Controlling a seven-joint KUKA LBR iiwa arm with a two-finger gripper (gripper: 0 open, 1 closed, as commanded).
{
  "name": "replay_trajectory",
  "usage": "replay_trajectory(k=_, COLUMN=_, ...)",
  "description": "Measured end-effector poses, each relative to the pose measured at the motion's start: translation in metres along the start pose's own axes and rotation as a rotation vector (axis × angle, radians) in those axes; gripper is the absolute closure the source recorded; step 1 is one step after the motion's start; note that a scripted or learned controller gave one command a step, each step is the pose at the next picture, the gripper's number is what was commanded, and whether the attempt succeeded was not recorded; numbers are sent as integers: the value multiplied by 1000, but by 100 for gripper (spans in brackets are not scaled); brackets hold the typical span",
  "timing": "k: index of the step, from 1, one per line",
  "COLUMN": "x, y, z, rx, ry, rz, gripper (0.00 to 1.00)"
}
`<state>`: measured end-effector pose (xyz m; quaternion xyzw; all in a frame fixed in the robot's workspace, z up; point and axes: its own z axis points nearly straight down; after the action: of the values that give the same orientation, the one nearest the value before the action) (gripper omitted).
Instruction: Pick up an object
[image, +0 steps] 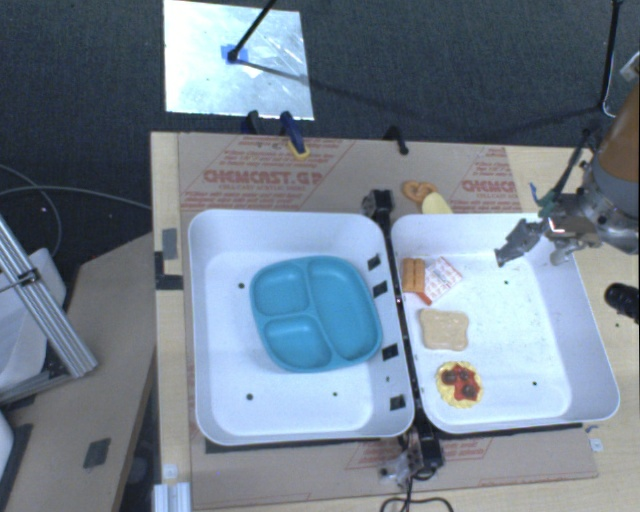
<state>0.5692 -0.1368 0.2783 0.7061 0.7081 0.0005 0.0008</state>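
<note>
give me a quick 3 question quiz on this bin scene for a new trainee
1. True or false: the blue divided plate lies in the left bin.
2. Multiple choice: which item in the right bin lies nearest the camera-side rim? A) slice of bread B) small pizza C) red and white packet
3. Short answer: over which bin is the claw seen?

Key:
1. True.
2. B. The pizza lies below the bread in the view, and the packet lies farthest up.
3. The right bin, near its upper right part, apart from the food items along its left side.
</note>
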Motion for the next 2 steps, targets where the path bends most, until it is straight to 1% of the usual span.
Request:
replay_trajectory(k=1, x=68, y=5, z=100, rx=10, ry=5, rz=-7, gripper=0)
replay_trajectory(k=2, x=63, y=8, z=83, rx=-3, ry=0, rz=0, gripper=100)
